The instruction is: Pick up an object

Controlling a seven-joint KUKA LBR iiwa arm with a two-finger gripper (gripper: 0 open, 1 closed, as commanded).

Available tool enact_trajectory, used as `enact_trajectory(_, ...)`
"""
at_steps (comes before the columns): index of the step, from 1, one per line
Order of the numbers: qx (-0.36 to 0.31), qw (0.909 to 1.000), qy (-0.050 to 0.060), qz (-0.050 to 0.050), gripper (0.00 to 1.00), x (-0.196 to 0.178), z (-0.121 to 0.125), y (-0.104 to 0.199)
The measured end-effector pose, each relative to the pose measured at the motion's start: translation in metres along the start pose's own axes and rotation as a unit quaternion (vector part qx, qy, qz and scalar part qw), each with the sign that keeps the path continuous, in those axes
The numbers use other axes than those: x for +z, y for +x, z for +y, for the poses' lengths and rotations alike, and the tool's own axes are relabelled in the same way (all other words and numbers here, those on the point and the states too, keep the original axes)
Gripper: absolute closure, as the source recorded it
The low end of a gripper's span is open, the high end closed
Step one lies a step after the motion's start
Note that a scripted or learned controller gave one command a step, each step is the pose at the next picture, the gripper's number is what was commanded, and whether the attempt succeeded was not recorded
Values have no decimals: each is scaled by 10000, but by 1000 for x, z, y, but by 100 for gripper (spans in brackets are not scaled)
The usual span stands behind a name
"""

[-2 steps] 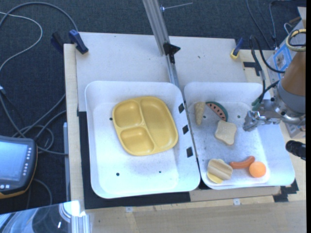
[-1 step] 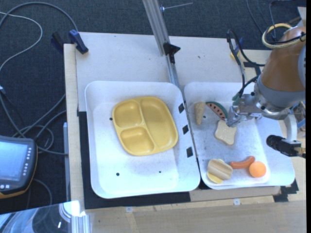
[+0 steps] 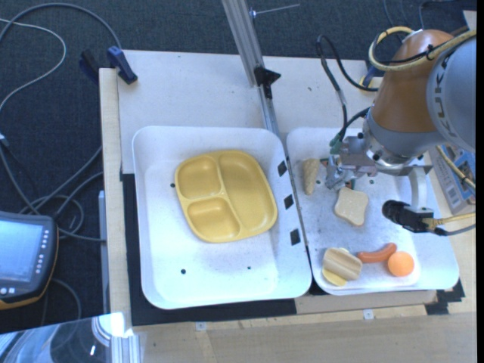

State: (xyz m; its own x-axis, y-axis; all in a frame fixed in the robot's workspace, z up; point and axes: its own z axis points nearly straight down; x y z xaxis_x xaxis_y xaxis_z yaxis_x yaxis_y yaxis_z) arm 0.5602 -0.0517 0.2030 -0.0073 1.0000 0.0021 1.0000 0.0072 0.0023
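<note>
Pincer (image 3: pixel 342 181): hung over the far half of the right bin (image 3: pixel 321 231); whether it was spread or pressed together could not be told; nothing was seen pinched in it.

Bread slice (image 3: pixel 352 206): pale and lying flat, just below the pincer on the camera's side; whether they touched could not be made out.

Tan chunk (image 3: pixel 311 175): just beside the pincer on the view's left, close to that bin's left wall; with the bread slice it crowded the pincer on two sides.

Bun (image 3: pixel 342 265), sausage (image 3: pixel 376 253), orange ball (image 3: pixel 401 264): ranged along the near rim, well apart from the pincer; the sausage lay just beside the ball.

Left bin (image 3: pixel 159 203): beyond the tan chunk, to the pincer's left in the view; it bore a yellow divided plate (image 3: pixel 224 195) of three compartments, set askew.

Desk (image 3: pixel 189 89): pale; an aluminium post (image 3: pixel 240 25) rose behind the join of the bins, up and left of the pincer; a blue clamp (image 3: pixel 121 63) sat at the far left corner.
</note>
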Motion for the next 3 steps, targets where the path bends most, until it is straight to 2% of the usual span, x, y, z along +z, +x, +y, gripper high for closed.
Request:
enact_trajectory(2,1,10000,-3,2,100,0,58,92)
enact_trajectory(3,3,10000,-18,5,100,-26,89,140)
